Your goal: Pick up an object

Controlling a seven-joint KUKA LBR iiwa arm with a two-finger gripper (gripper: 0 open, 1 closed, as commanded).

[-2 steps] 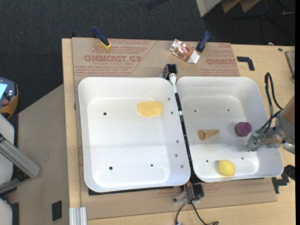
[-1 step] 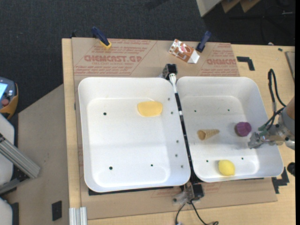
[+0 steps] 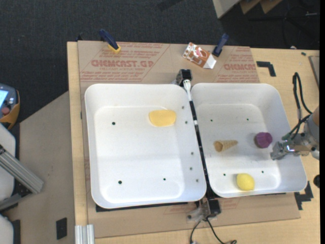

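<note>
White left bin [image 3: 96, 136] holds a flat yellow piece [image 3: 162, 118] near its back wall; it looks thin and probably soft, so the fingers would have to straddle its edges. Right bin [image 3: 274, 98]: cone [image 3: 225, 145] lying on its side, light, likely to roll, so take it across the wide end. Lemon [image 3: 245, 182] near the front wall looks smooth and rounded, apt to slip. Purple ball [image 3: 262, 140] lies just left of the gripper [image 3: 282, 149], apart from it, and is the nearest candidate; grip across its middle. Gripper sits low at the right wall, nothing between its fingers; cannot tell whether they are apart or together.
</note>
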